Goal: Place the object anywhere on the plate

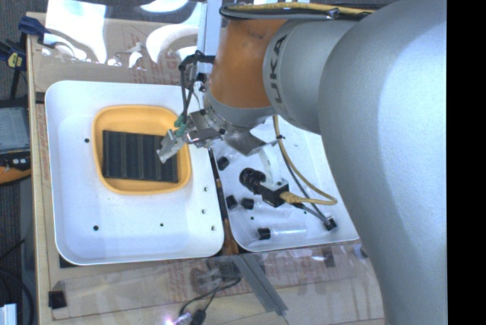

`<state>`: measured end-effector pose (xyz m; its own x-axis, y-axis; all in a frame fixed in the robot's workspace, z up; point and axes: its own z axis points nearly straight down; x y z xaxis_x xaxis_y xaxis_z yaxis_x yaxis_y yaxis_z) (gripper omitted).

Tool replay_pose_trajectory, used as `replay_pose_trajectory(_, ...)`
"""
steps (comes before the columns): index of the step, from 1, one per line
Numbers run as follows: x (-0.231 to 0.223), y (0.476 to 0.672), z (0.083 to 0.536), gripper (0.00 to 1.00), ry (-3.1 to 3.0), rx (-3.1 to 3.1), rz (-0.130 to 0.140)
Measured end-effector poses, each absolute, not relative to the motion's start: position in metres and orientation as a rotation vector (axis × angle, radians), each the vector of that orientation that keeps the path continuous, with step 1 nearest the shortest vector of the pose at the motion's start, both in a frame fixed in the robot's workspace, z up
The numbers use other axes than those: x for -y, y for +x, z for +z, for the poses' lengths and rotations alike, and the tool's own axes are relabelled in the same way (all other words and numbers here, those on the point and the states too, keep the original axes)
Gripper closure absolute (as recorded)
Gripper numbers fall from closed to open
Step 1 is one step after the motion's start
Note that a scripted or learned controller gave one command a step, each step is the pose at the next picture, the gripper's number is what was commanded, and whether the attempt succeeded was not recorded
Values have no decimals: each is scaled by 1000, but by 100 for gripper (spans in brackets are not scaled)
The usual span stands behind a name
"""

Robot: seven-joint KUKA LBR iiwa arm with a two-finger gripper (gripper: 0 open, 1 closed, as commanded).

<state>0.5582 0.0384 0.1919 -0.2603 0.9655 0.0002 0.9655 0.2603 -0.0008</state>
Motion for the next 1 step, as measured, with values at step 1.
replay_pose_trajectory(1, 36, 584, 192, 0, -1825, 2556, 3)
